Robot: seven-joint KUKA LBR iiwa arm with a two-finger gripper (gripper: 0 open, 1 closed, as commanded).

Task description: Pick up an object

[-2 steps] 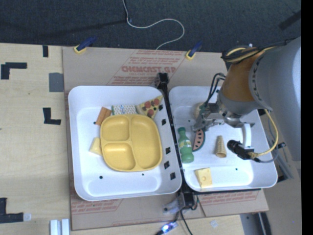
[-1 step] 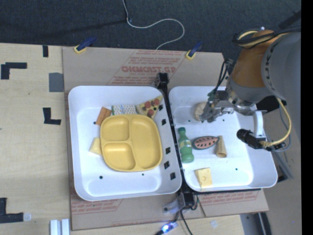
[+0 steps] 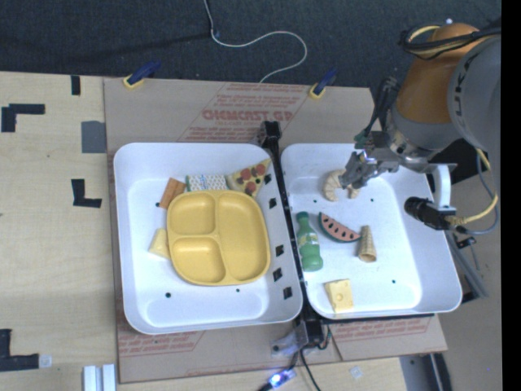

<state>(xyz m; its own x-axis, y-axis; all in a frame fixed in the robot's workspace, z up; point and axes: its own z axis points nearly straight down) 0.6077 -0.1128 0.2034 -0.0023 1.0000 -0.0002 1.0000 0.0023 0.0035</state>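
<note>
My gripper (image 3: 356, 176) is low over the back of the right bin (image 3: 423, 300), fingertips just beside a small tan piece (image 3: 332, 186), prob. a bread or mushroom toy, w/ that piece on the side toward the divider. Fingers look slightly parted, but I can't tell for sure whether they're open or shut; nothing visible between them, so I'm not counting anything as held. Closest candidate is that tan piece; others in this bin: watermelon slice (image 3: 338, 228), ice-cream cone (image 3: 366, 243), green bottle (image 3: 308, 240) along the divider, cheese wedge (image 3: 339, 293) near the front. Risks as I judge them: 1) tips are beside the tan piece, not astride it, so closing here prob. grabs air or just clips an edge and flicks it toward the bin wall. 2) Piece is small and rounded, so a pinch off-centre could squirt it out. 3) Coming down further w/o re-centring may jam a fingertip on the bin floor or pin the piece flat. 4) It sits near the back wall, so little room for a finger on that side. Left bin (image 3: 130, 218), w/ the yellow divided plate (image 3: 218, 236) and bits around it, is well apart and not in play. Cable and black fitting (image 3: 423, 210) on my wrist hang near the right rim, poss. snag if I swing wide.
</note>
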